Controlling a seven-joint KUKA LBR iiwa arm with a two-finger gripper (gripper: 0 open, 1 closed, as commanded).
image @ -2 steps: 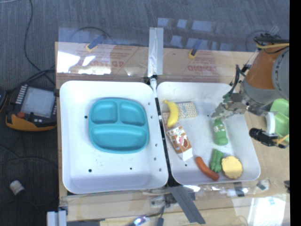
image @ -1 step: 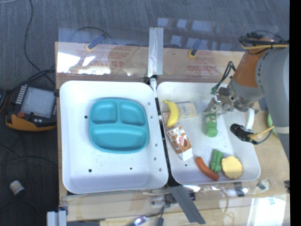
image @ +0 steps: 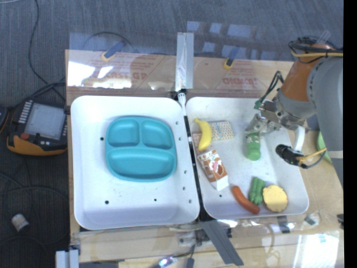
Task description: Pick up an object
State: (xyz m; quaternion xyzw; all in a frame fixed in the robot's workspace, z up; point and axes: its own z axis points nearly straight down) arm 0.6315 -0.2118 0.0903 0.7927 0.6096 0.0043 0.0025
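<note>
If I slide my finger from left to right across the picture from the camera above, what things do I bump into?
Orange handheld controller → blue divided plate → banana → green bottle → yellow toy food → grey arm.

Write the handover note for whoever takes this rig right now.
Gripper: low in the right bin, at the top of the green bottle; a grasp cannot be confirmed.
Also in the right bin: banana, carton, sausage, green vegetable, yellow item.
Left bin: blue divided plate.
Done: nothing lifted.
Left: grasp one object and raise it.
</note>
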